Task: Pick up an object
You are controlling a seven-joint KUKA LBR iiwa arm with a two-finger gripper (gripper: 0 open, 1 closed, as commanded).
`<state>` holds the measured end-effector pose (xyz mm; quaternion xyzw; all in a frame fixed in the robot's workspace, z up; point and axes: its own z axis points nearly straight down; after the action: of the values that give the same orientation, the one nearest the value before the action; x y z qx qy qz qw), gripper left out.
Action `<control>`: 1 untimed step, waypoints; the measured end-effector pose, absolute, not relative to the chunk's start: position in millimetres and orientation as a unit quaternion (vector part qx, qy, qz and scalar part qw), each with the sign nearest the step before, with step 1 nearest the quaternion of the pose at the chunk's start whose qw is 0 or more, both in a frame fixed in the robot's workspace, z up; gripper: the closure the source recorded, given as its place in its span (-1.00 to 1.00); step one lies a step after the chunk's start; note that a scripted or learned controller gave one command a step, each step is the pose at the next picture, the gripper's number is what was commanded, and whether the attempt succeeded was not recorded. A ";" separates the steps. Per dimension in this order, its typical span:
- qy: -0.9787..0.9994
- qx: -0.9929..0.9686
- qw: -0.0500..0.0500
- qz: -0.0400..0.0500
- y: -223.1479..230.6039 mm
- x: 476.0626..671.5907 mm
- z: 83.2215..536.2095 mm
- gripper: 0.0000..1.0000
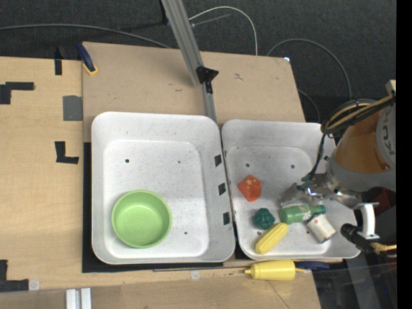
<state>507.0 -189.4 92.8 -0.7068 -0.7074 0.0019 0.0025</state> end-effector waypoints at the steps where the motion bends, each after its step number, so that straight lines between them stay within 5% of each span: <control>1: -0.708 -0.706 0.002 0.001 -188.7 508.1 105.5 1.00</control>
<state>508.1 -188.7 105.5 -0.7062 -0.7080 0.0007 0.0017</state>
